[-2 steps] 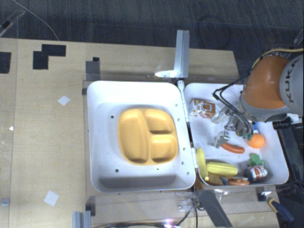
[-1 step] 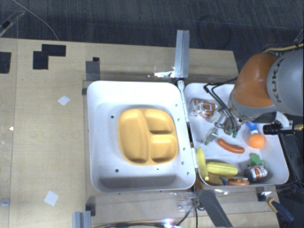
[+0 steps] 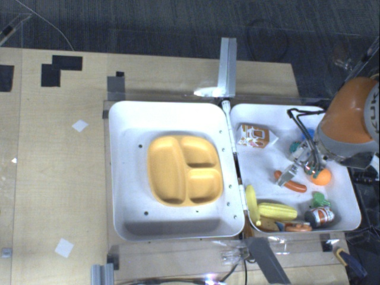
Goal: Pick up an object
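The gripper [image 3: 295, 172] hung over the right bin [image 3: 261, 162] beside an orange sausage [image 3: 291, 185]; its finger state was too blurred to tell.

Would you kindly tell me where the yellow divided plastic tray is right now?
The yellow divided plastic tray lies in the middle of the left white bin, apart from the toy food in the right white bin.

cam: my one fixed view, mounted above the bench [image 3: 53, 177] | facing: down at a slant | framing: far enough that I get both white bins whole, left bin [image 3: 127, 159] and right bin [image 3: 264, 114] | arm [image 3: 353, 120] enters from frame right | dark floor [image 3: 178, 16] along the top
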You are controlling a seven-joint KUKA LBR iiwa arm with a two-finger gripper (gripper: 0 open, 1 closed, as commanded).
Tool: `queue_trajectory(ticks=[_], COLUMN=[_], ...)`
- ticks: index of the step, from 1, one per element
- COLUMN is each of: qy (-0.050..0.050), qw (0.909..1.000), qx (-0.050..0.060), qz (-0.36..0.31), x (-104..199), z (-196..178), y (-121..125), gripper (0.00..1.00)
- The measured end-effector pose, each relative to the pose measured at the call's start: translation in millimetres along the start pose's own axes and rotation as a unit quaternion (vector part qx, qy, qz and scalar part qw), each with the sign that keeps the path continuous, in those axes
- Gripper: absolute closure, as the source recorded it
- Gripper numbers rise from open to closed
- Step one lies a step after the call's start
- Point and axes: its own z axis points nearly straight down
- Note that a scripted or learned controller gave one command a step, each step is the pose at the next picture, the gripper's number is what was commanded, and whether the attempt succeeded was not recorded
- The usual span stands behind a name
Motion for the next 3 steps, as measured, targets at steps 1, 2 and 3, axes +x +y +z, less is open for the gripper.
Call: queue_trajectory(ticks=[1, 2, 3], qy=[0.002, -0.002, 0.001], qw=[0.997, 0.9973, 0.9573], qx=[0.001, -0.001, 0.001], qz=[0.077, 0.073, 0.289], x=[-25, -27, -54], z=[-5, -18, -126], y=[-29, -26, -14], gripper=[0.0, 1.0, 1.0])
